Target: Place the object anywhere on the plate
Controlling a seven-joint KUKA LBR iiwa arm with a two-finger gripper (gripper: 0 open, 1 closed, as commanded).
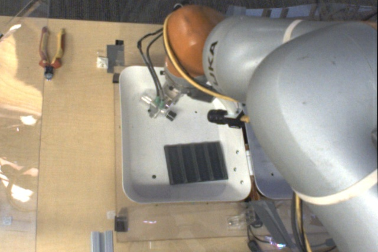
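A dark grey ribbed rectangular plate (pixel 196 162) lies flat in the near half of the left white bin (pixel 133 144). My gripper (pixel 159 105) hangs over the far left part of that bin, up and to the left of the plate and apart from it. Its tip is small and cluttered, with a greenish glint and a small dark bit beside it, and I cannot make out any object in it. The arm's orange band (pixel 189 32) and big grey links cover the bin's far right part.
Red-handled pliers (pixel 52 50) lie on the wooden bench at far left. Small dark clamps (pixel 116 56) (pixel 120 222) stand at the left bin's corners. A sliver of the right bin (pixel 269 183) shows under the arm.
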